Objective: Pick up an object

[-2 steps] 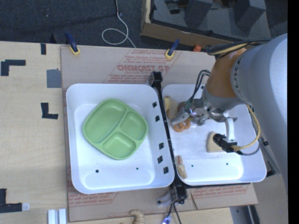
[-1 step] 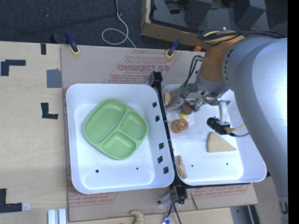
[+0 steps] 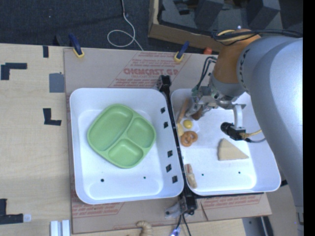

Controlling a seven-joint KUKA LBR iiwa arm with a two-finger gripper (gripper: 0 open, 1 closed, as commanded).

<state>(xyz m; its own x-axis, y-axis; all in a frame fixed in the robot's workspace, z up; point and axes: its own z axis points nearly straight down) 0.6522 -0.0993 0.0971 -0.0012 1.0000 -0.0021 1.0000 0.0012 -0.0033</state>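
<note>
Nearest the camera, a small tan pastry-like piece (image 3: 190,176) lies at the front-left corner of the right bin (image 3: 256,181), against the divider between the two bins. Behind it in that bin sits a glazed ring-shaped pretzel or doughnut (image 3: 189,138), and just behind that a small yellow piece (image 3: 187,125). To the right of the doughnut rests a pale wedge shaped like a slice of cheese or bread (image 3: 230,150). Behind the wedge, a black cable fitting (image 3: 231,130) hangs off the arm.

Over the back-left part of the right bin hangs the end effector (image 3: 199,107), lowered close to a brown elongated item (image 3: 189,110) just behind the yellow piece. I cannot tell how its fingers stand, nor whether anything is held.

Left of the right bin, the left bin (image 3: 78,132) carries a green divided plate (image 3: 121,135) with three compartments, lying flat near its centre. Both bins rest on a cardboard sheet (image 3: 142,68) atop the wooden bench (image 3: 29,146).
</note>
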